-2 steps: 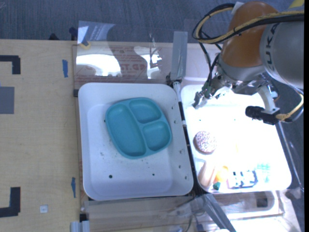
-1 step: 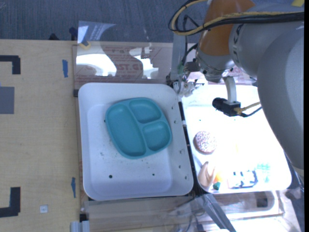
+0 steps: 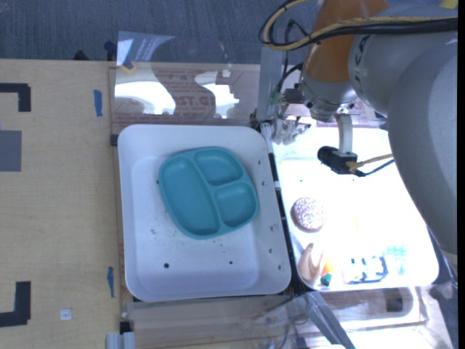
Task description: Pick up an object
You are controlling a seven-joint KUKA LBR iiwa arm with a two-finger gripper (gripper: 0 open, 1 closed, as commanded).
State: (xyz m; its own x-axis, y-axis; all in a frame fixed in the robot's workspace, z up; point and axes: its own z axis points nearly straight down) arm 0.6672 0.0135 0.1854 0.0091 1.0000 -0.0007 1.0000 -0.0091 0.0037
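Note:
My gripper (image 3: 285, 128) hangs over the far left corner of the right bin (image 3: 407, 217), beside the wall shared with the left bin. A round pink sprinkled object (image 3: 309, 213) lies in the right bin, well in front of the gripper. A peach-coloured object (image 3: 312, 263) rests at that bin's near left corner. Beside it lies a small blue and white item (image 3: 367, 267). A teal divided plate (image 3: 208, 191) sits in the middle of the left bin (image 3: 138, 267). Nothing shows between the gripper and any object.
The grey arm with its orange band (image 3: 345, 27) fills the upper right and overhangs the right bin's far side. A dark part with a cable (image 3: 338, 158) hangs below the wrist. Glare washes out the right bin's floor. A wooden bench top (image 3: 51, 195) lies to the left.

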